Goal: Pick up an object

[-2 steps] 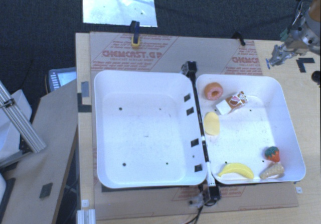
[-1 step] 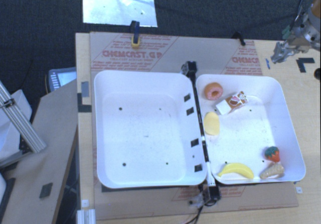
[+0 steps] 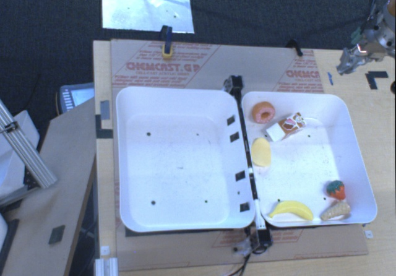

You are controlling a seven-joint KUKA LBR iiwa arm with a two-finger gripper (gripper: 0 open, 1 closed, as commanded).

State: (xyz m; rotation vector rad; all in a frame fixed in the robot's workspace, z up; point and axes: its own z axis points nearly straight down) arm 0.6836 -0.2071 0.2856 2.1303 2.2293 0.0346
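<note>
A: Where is the hand [image 3: 356, 58]?
B: At the far right, above the bench [image 3: 204, 58] and past the far right corner of the right bin [image 3: 356, 145]. It hangs well apart from everything in that bin. Whether it is spread or pressed together, I cannot tell; it is small and blurred there.
A: And the things to pick from?
B: All lie in the right bin. A pink doughnut [image 3: 263, 112] sits near the far left corner, with a small brown and white packet [image 3: 286, 127] just right of it. A pale yellow piece [image 3: 261, 152] lies by the left wall. Along the near wall rest a banana [image 3: 291, 210] and a tan cone-like piece [image 3: 335, 211], with a strawberry [image 3: 336, 189] just beyond that piece.
A: The left bin [image 3: 179, 157]?
B: It sits beside the right one, touching along the middle.
</note>
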